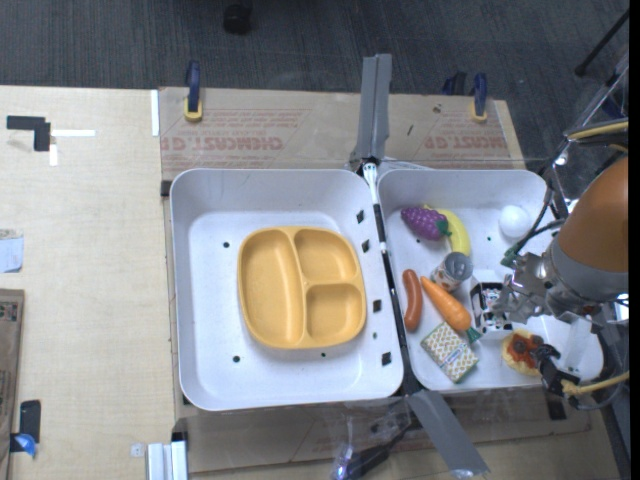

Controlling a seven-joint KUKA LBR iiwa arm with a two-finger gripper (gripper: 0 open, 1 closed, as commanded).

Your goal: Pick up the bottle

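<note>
The bottle is small with a round grey cap. It lies in the right bin, near its middle, just above the carrot. My gripper is low in the same bin, to the right of the carrot and slightly right of and below the bottle. There is a small gap between it and the bottle. The grey arm with its orange band comes in from the right edge and hides part of the bin's right side.
Around the bottle in the right bin lie purple grapes, a banana, a white ball, a sausage, a patterned block and a pizza slice. The left bin holds a yellow divided plate.
</note>
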